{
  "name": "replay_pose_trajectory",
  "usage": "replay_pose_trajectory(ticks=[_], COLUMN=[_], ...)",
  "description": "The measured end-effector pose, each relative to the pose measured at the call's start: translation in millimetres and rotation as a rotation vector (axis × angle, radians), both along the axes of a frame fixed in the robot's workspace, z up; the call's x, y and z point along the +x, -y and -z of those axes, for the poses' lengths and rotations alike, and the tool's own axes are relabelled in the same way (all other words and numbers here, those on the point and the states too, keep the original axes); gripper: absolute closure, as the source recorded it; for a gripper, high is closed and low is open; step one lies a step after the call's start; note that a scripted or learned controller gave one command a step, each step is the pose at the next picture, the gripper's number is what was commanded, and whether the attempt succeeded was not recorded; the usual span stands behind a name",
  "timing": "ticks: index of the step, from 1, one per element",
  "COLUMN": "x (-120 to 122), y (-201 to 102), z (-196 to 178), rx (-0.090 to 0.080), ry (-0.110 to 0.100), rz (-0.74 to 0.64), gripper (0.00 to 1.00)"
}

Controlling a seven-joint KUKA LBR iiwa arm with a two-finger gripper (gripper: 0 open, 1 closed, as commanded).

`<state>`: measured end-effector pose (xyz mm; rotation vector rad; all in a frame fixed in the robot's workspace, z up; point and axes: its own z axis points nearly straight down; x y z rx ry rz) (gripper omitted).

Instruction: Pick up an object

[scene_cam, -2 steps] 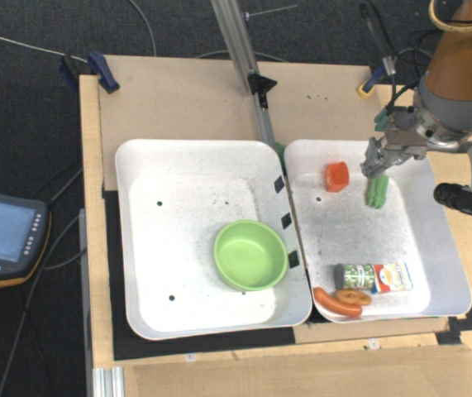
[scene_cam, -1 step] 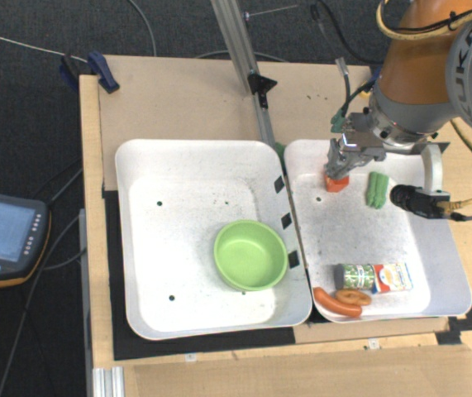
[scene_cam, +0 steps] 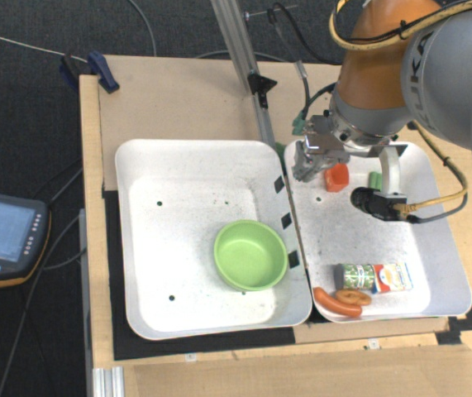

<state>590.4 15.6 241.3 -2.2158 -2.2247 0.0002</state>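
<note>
My gripper point(scene_cam: 307, 165) hangs low over the far left part of the right bin point(scene_cam: 442, 255), under the grey and orange wrist. A small orange-red block point(scene_cam: 336, 177) lies just to its right, close beside it; I cannot tell if they touch. A small green piece point(scene_cam: 374, 179) shows a little further right, partly hidden by the arm's black fitting. At the bin's near edge lie a green-and-white carton point(scene_cam: 374, 277) and an orange-red sausage-shaped toy point(scene_cam: 338, 302). A lime green bowl point(scene_cam: 250, 255) sits in the left bin point(scene_cam: 161, 222).
A slanted metal pole point(scene_cam: 242, 52) rises behind the bins near the divide. Yellow and black cables loop around the wrist and trail over the right bin. A handheld pendant point(scene_cam: 4, 236) rests off the bench at far left.
</note>
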Motion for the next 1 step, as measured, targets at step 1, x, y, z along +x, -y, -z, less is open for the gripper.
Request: replay_pose_trajectory(ticks=[1], x=[6.5], y=[-52.9], z=[7.3], rx=[0.0], ry=[0.001], rz=[-0.001], gripper=[1.0])
